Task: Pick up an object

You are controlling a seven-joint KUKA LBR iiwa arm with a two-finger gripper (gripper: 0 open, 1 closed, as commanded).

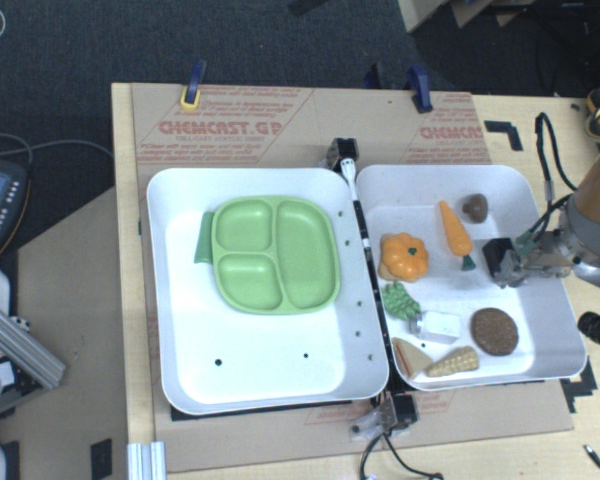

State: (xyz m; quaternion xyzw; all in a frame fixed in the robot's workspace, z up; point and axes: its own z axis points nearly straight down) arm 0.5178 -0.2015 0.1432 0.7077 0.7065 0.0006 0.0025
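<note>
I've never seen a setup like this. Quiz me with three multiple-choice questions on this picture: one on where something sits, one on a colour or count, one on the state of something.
1. Where does the green divided plate lie?
A. left bin
B. right bin
C. on the floor

2. What colour is the little pumpkin?
A. blue
B. orange
C. white

3. How does the carrot stand relative to the gripper?
A. clamped in it
B. lying apart from it
C. stacked on the plate

Answers: 1 A, the plate rests in the left bin. 2 B, it is orange with a green stem. 3 B, the carrot lies on the floor of the right bin, beside the gripper.
</note>
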